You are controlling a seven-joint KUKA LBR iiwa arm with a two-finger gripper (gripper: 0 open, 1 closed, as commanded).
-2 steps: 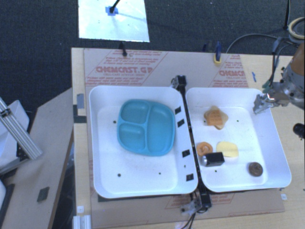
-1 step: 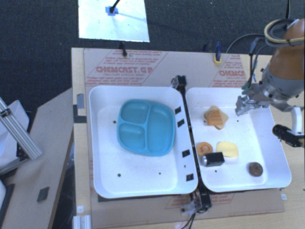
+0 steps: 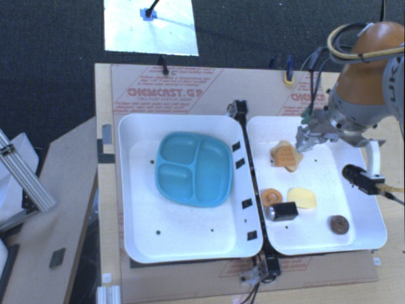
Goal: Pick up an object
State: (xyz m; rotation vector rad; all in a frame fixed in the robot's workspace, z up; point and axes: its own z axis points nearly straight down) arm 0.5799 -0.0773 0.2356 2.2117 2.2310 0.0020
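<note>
Over the right bin (image 3: 380, 233), the gripper (image 3: 304, 141) hovered beside the toy bread (image 3: 285, 156); whether clenched or released, I couldn't tell; an off-centre descent could nudge it away.

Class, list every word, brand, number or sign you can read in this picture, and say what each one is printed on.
"CHEMCAST GP", in red capitals, on the protective sheet under the bins, upper left.
The same red print seems to repeat at the upper right of the sheet and along its front edge, but there it is cut off or too small to read.
Nothing readable on the blue plate, the white bins or the food pieces.
</note>
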